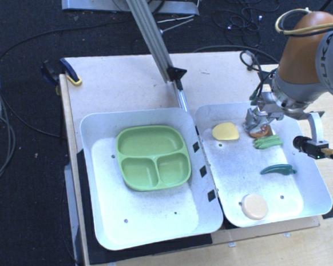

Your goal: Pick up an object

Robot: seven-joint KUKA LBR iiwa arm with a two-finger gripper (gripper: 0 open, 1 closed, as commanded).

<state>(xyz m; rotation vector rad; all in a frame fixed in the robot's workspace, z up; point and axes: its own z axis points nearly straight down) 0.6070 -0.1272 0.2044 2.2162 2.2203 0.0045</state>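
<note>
Grasp attempt underway, by the look of it: gripper (259,123) is down in the right bin (309,201), right on top of a small reddish-brown object (261,131); can't tell whether it's clenched or released, so no confirmed hold. Just beside it on the near side is a light green piece (269,142), a dark green one (278,170) further out, a yellow item (225,132) toward the divided green plate (154,157). Next call: close squarely on the reddish object, then lift straight up without clipping the light green piece.
</note>
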